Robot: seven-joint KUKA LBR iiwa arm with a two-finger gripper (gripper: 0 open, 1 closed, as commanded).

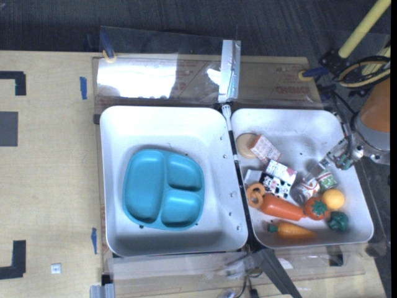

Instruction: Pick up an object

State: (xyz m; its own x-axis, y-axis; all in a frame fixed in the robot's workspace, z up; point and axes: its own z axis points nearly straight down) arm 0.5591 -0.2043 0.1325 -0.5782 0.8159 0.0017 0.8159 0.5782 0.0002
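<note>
- Toy carrots [282,208], tomato [315,208] and broccoli [338,221] crowd the right bin's [291,118] near edge.
- The gripper [340,156] hangs at that bin's right edge; finger spacing cannot be told.
- A blue divided plate [164,188] fills the left bin's [124,126] centre.

Heaped in the lower half of the right bin [298,120]: large orange carrot [282,208] lying flat, tip toward the right, touching a red tomato [316,208]. Smaller carrot [294,230] just below, near the front wall. Yellow lemon [334,198] beside the tomato, green broccoli [338,221] under it. Black-and-white carton [279,179] tilted near the middle, orange ring [254,194] at its left, round tan piece [247,144] and pinkish packet [265,148] further up.
</note>
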